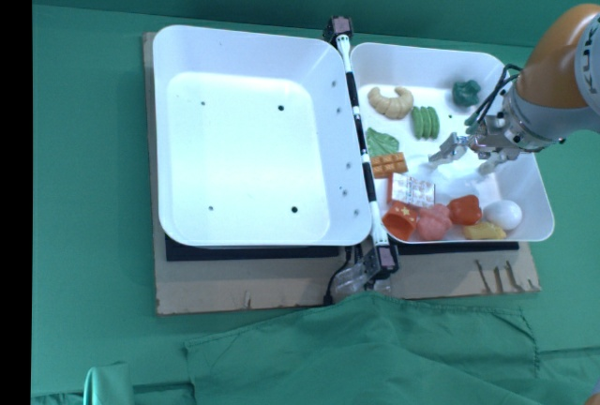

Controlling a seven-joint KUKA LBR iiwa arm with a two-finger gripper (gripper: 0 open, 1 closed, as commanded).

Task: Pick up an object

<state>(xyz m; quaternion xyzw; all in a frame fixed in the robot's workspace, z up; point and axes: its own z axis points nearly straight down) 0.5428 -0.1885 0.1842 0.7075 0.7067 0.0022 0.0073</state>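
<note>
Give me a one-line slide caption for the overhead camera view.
KUKA arm's gripper hovers over the right bin of toy food, near a croissant and pea pods.

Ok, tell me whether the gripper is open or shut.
Open: the gripper hangs over the right bin, its fingers spread with nothing between them.

A green cloth (84, 159) covers the bench, wrinkled along its near edge; a brown cardboard sheet (244, 295) lies on it.
</note>
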